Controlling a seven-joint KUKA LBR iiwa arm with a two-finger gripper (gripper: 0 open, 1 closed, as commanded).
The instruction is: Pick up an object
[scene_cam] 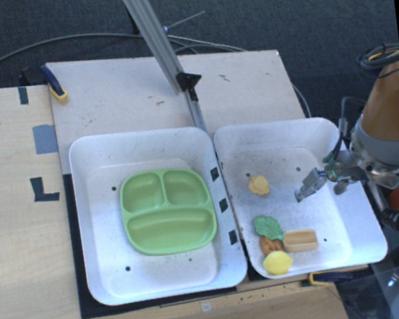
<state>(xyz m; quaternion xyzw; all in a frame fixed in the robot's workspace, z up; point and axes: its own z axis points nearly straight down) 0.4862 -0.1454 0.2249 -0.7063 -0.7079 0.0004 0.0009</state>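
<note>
While the gripper [307, 190] hangs over the right bin [356, 244], we cannot tell its state; the small yellow lump [259, 184] lies just left of it.

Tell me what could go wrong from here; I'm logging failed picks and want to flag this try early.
1. The pincer hangs over bare floor of the right bin, apart from every item, so a straight descent would likely close on nothing.
2. The green leaf, orange piece, tan block and yellow lemon crowd together; a grasp there may nudge neighbours or catch two.
</note>
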